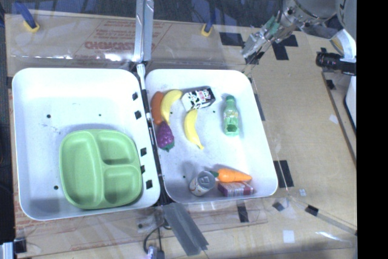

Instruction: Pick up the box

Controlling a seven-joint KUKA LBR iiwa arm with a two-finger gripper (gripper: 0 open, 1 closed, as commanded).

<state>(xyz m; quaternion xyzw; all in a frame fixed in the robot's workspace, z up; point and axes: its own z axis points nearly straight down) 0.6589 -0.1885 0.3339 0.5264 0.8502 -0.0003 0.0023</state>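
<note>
Left bin (pixel 36 94): you see a green divided plate (pixel 101 167) lying low in it, toward the near wall. It plays no part in the pick.

Divider: where the two bins meet, a carrot-coloured piece (pixel 157 107) and a purple fruit (pixel 165 136) crowd the right bin's left wall.

Right bin (pixel 257 130): two bananas (pixel 182 115) lie in the upper middle. The box (pixel 199 97), small with dark and white print, sits at the far end, touching the bananas on its left.

Right of the box: a green bottle (pixel 230 114) lies near it, with a bare strip of bin floor between them.

Near corner: a can (pixel 202 182), a carrot (pixel 233 176) and a reddish packet (pixel 235 190) cluster well apart from the box.

Hand (pixel 257 45): it hangs above the counter (pixel 303 130) beyond the right bin's far right corner, outside the rim. You cannot tell from here whether it is spread or closed, and nothing is visibly held.

Risk: closing on the box's left side would likely catch a banana too, or push the box against the far wall. A descent too far right could knock the bottle.

Room: your best approach looks to be from the bare strip on the box's right. The far wall is close behind the box, so little margin exists there.
</note>
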